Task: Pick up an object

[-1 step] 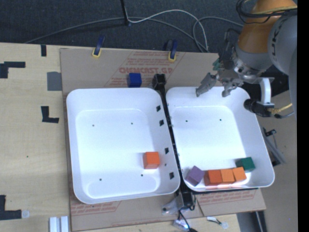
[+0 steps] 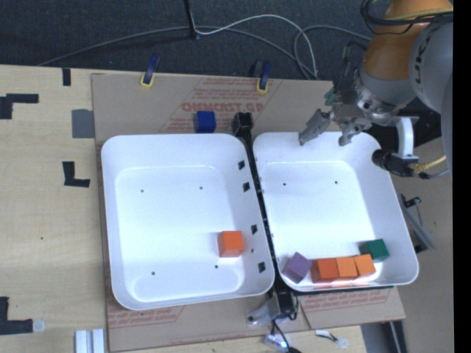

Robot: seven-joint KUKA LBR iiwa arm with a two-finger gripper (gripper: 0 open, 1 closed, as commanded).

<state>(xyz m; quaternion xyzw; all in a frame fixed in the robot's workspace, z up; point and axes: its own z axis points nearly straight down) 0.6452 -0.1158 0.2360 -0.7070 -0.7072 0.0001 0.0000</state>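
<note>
Cardboard covers the bench under two white bins. A blue block sits on it behind the left bin, which holds one orange block near its front right corner. Along the right bin's front wall lie a purple block, two orange blocks and a green block. The gripper hangs over that bin's back rim, fingers spread apart, gripping nothing.

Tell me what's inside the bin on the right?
Inside the right bin, along its near edge, sit a purple block, two orange blocks, a lighter orange one and a green block. Nothing covers them.
</note>
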